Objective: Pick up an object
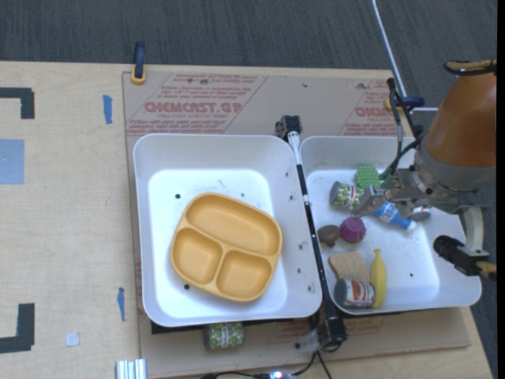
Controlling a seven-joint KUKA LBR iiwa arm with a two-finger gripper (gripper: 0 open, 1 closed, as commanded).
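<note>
**End effector low in the right bin, beside the small bottle**

Start at the left: your tabletop (63, 235) carries the left bin (146, 212), which holds a yellow divided plate (226, 246) with three compartments. A green-labelled can (225, 335) lies outside, just below that bin's front rim.

Move across the divider to the right bin (454, 290), where the pickable things crowd the left half. Near the back sit a green-labelled can on its side (345, 195) and a knobbly green toy (367, 176). Below them come a brown round piece (327, 234), a purple ball (353, 230), a slice of toast (349, 264), a banana (379, 277) lying front to back, and a red-and-white can (359, 293) at the front rim.

The nearest candidate, in my judgement, is the small blue-and-white bottle (393, 215). It lies on the bin floor, its long axis slanting from upper left to lower right, pale with a blue label. The end effector (404, 198) hangs just above and slightly right of it, so the bottle lies just to its lower left. You cannot tell whether it is open or closed; the wrist hides that.
</note>
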